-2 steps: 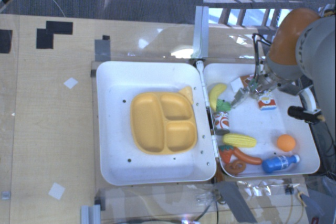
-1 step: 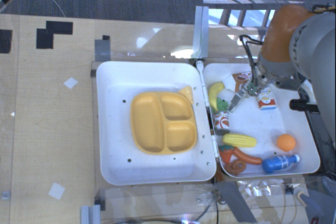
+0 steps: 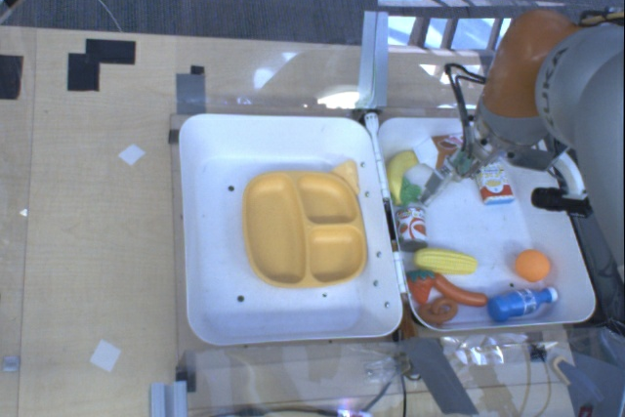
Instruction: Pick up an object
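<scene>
While the arm [image 3: 547,73] reaches in from the right, its gripper [image 3: 459,163] is low over the far part of the right bin [image 3: 576,298], w/ thin fingers pointing toward the bin's left side. I cannot tell if the fingers are wide or narrow; they are too small and blurred here, and nothing is seen clearly between them.

Objects in the right bin: a yellow-green item [image 3: 398,173] w/ a pale green-white piece [image 3: 418,177] touching it, both just left of the gripper tip. A small white-red carton [image 3: 496,185] lies just right of the gripper. Near the left wall is a small can w/ red-white label [image 3: 412,226]. Nearer, a yellow corn cob [image 3: 446,261], then an orange-red carrot-like toy [image 3: 441,296] at the near-left corner. A blue bottle [image 3: 520,304] lies on its side at the near edge, and an orange ball [image 3: 532,265] is just beyond it, to the right.

Left bin [image 3: 210,308] holds a yellow divided tray [image 3: 303,228], approx. in the centre, lying flat, apart from the gripper.
</scene>
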Robot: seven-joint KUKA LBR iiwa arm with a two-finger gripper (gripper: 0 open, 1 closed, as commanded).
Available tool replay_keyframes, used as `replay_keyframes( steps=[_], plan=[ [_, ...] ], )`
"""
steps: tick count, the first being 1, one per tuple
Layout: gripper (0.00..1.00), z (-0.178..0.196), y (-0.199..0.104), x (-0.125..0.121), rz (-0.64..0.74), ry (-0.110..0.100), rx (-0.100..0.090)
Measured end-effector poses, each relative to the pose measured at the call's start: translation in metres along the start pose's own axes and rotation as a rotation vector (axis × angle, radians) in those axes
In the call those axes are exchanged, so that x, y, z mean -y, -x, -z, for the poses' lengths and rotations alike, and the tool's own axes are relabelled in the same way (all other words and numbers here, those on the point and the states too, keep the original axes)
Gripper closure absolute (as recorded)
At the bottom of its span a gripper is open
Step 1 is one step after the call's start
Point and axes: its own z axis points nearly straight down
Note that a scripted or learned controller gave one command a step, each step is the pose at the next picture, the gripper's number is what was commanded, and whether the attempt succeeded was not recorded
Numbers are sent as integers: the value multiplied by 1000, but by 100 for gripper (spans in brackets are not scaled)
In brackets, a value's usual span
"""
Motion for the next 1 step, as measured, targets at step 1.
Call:
replay_keyframes(
  steps=[1],
  plan=[
    [0,1,1,-6,-57,-2,-8]
  ],
)
